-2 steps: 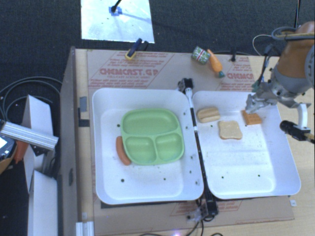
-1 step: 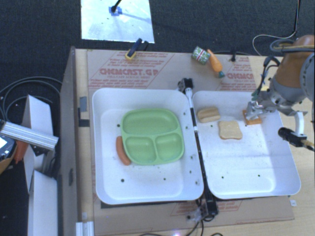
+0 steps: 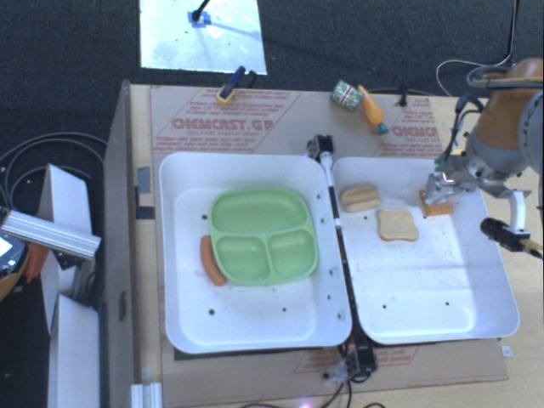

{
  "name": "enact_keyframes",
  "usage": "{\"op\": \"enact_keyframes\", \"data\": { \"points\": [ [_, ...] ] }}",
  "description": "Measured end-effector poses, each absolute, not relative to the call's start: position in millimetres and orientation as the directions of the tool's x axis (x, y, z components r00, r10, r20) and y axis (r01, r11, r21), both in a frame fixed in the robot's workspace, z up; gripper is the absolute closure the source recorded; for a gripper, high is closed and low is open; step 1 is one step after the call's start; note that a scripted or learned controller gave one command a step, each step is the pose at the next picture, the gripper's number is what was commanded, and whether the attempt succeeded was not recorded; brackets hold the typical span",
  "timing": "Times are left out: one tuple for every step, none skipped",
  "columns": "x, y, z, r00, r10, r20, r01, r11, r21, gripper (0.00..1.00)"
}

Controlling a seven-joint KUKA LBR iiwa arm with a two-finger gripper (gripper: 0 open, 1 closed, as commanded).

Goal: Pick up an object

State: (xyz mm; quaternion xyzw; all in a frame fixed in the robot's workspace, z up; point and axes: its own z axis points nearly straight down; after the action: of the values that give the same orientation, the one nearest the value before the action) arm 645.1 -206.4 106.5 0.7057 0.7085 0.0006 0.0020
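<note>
A: Gripper (image 3: 438,195) sits low at the right bin's (image 3: 476,321) far right edge, right over a small orange block (image 3: 437,210). Fingers, apart or together? Can't tell, too small and blurred.

B: Holding the block?

A: Not visibly. Block lies on the bin floor by the far right rim, just under the tool.

B: Other candidates?

A: Bread roll (image 3: 360,198) near the far left corner of that bin, toast slice (image 3: 397,225) just beside it toward the middle. Left bin (image 3: 183,313) carries a green divided plate (image 3: 262,236) and a sausage (image 3: 211,262) touching its left edge.

B: Doing it well?

A: Probably centre over the block, keep clear of the rim, close fully before lifting. Block is thin, likely slips.
</note>
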Motion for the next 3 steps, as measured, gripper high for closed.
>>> {"op": "enact_keyframes", "data": {
  "points": [
    [645.1,-206,107,-0.004,1.0,-0.002,1.0,0.004,0.003,0.0],
    [646.3,-206,118,-0.006,1.0,-0.003,1.0,0.006,0.007,1.0],
    [646.2,-207,118,-0.007,1.0,-0.004,1.0,0.007,0.007,0.0]
  ]
}}
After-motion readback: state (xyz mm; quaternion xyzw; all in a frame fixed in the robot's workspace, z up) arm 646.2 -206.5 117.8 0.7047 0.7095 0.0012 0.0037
